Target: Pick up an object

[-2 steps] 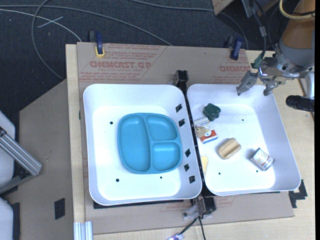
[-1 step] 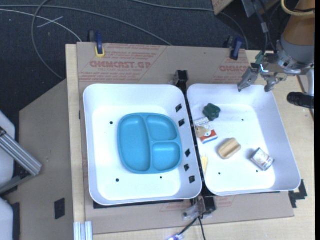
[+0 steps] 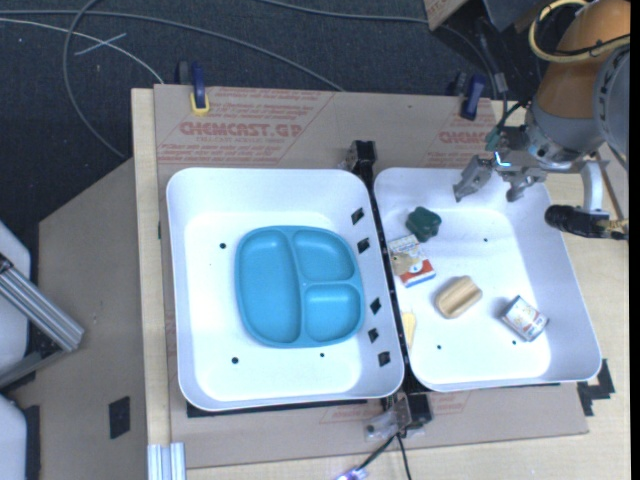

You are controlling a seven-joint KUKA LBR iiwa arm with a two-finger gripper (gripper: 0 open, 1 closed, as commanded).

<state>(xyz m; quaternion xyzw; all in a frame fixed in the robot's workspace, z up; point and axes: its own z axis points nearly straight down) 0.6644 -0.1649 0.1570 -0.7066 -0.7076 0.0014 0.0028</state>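
Lowest in the frame sat the blue divided plate [image 3: 299, 285], while my gripper [image 3: 494, 179] hung spread and empty at the right bin's [image 3: 560, 268] upper edge; the green object [image 3: 424, 222], tan block [image 3: 458, 296] and can [image 3: 523, 317] lay apart, so I risked closing on nothing.

The bench [image 3: 270, 118] is flat and brown with red words printed on it; two white bins sit side by side on it, the left bin [image 3: 190, 268] and the right bin [image 3: 560, 298]; two blue clamps [image 3: 199, 85] grip its far edge.
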